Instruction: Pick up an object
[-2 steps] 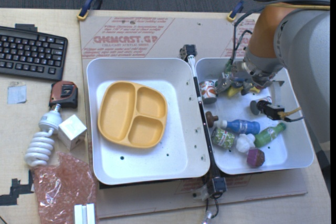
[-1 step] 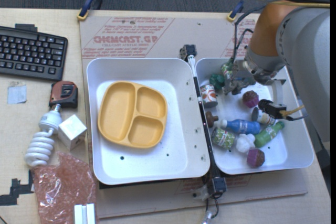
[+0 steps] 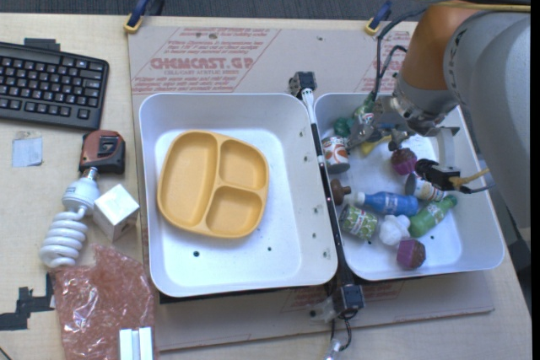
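Note:
The right bin [image 3: 472,244] holds a jumble of small things. Among them are a blue bottle [image 3: 390,202], a green bottle [image 3: 433,216], a green-labelled can [image 3: 359,222], a white lump [image 3: 393,231], two purple balls [image 3: 411,253] [image 3: 403,160], an orange-and-white can [image 3: 336,153] and a small brown piece [image 3: 339,192]. My gripper [image 3: 369,127] is low over the bin's far left part, just right of the orange-and-white can and a small green item [image 3: 342,128]. The wrist and its fittings hide what lies under the gripper.
A yellow divided plate [image 3: 213,183] lies in the left bin [image 3: 253,270]. Left of the bins, the bench bears a keyboard [image 3: 51,85], a tape measure [image 3: 102,152], a spiral light bulb [image 3: 69,225], a white cube [image 3: 116,207] and pink bubble wrap [image 3: 101,299].

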Controlling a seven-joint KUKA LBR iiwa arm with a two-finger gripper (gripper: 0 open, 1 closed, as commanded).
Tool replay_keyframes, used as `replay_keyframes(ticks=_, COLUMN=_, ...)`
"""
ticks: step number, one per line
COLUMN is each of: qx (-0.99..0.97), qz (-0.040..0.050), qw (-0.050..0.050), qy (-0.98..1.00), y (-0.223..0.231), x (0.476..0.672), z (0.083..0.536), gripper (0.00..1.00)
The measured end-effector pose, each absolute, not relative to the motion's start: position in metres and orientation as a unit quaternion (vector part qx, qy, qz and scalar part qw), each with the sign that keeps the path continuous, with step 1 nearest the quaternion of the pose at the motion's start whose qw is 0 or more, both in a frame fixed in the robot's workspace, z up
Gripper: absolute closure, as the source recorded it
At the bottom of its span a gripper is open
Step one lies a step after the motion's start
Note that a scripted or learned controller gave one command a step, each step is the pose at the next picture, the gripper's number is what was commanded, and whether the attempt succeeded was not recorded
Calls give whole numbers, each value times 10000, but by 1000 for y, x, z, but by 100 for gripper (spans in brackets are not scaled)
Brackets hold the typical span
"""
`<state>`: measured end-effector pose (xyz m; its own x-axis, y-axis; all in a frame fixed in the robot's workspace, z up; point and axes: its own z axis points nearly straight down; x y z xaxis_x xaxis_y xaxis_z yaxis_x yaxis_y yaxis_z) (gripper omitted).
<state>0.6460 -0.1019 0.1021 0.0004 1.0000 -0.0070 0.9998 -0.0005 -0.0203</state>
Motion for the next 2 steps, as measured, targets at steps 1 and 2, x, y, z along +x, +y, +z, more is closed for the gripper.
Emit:
replay_keyframes(ticks=1, qx=-7061, qz=112, qw=57, qy=-7080, y=-102, x=646, z=112, gripper=100)
replay_keyframes(ticks=2, qx=-7062, qz=111, qw=58, qy=-7079, y=-102, x=646, z=112, gripper=0)
